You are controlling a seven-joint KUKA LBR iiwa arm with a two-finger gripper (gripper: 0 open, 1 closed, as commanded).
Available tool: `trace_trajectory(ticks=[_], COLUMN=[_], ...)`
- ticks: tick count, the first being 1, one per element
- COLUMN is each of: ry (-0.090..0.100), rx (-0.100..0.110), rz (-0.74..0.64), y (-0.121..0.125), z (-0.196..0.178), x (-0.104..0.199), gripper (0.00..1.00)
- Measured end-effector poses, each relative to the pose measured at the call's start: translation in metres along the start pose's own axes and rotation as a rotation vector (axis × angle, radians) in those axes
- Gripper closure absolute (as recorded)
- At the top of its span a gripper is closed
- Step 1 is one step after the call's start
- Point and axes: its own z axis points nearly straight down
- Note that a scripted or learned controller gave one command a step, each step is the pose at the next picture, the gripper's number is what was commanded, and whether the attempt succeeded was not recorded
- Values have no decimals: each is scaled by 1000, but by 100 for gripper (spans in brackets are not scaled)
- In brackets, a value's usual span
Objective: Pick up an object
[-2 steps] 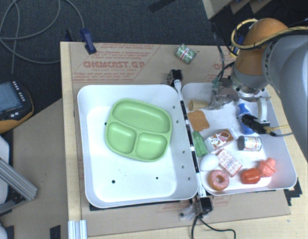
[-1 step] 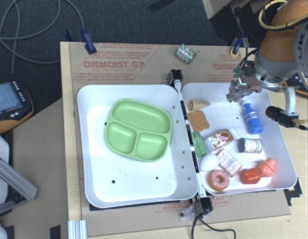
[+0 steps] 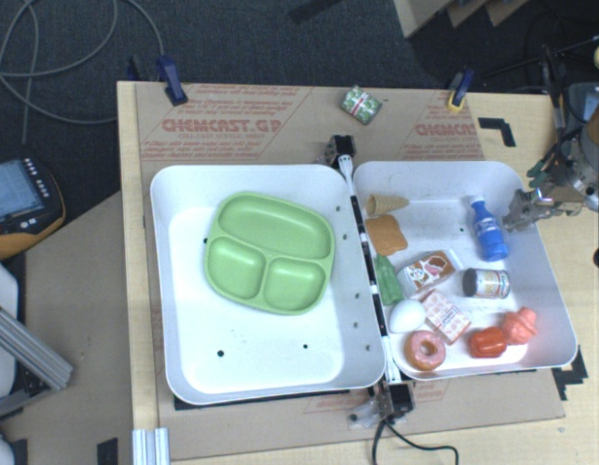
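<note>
Pincer (image 3: 524,208) at the right bin's (image 3: 445,177) far right rim, beside the blue bottle (image 3: 488,231); whether it is apart or together cannot be told.
Left to right: one green divided plate (image 3: 269,253) in the left bin (image 3: 183,356); the bench (image 3: 232,119) sheet reads "CHEMCAST GP"; the right bin holds one doughnut (image 3: 425,350), one small jar (image 3: 486,283), one blue bottle lying free, and other small items.
</note>
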Motion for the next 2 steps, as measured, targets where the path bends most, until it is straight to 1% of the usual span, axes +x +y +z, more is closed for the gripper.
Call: trace_trajectory(ticks=[1,2], ry=[0,2], rx=[-3,2], rz=[-4,-3], y=[103,105], z=[-9,44], x=[-1,-4], gripper=[100,100])
